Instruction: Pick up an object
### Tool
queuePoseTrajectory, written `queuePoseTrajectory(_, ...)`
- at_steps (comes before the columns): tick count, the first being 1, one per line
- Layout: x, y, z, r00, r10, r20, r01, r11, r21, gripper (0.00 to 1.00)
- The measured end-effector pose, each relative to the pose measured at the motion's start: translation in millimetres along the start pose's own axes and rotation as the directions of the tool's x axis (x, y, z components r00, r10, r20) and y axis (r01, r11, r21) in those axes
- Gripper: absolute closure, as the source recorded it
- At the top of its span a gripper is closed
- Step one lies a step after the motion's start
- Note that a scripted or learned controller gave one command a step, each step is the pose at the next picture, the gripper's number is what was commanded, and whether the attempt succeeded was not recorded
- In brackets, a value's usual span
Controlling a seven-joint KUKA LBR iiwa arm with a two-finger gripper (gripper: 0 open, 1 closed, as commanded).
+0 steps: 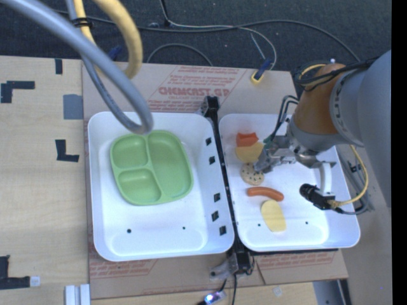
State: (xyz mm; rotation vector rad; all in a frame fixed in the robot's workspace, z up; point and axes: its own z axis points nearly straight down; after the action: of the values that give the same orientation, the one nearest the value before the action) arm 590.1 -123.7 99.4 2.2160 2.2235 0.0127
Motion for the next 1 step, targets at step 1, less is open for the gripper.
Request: queuePoseTrajectory(1, -2.2, 9.6, -48.8, 1.0, 0.002, 0.004, -0.002, 1.0, 0.009, 1.0)
